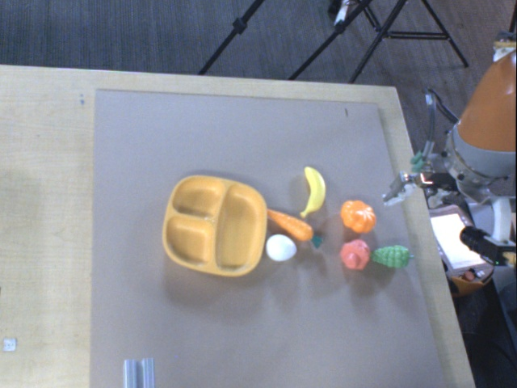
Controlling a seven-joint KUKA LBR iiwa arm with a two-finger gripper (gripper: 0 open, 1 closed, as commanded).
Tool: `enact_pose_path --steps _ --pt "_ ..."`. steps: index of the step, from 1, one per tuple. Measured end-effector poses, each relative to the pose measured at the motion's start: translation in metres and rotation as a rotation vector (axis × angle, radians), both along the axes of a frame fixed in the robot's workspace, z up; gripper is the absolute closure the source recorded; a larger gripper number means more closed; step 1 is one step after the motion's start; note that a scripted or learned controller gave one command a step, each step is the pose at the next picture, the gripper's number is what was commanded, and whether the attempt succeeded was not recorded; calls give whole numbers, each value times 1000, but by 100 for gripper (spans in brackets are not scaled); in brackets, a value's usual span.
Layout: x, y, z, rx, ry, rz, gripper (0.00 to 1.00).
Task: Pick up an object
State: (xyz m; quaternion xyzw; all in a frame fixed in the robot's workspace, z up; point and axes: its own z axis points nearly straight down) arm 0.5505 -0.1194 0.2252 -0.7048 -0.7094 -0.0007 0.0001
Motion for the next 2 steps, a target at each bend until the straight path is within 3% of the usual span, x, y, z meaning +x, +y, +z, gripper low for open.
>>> enact_pose_path --steps 1,2 --pt "46 -1 -100 -3 -15 211 0" --pt "50 29 -139 -1 -4 450 0"
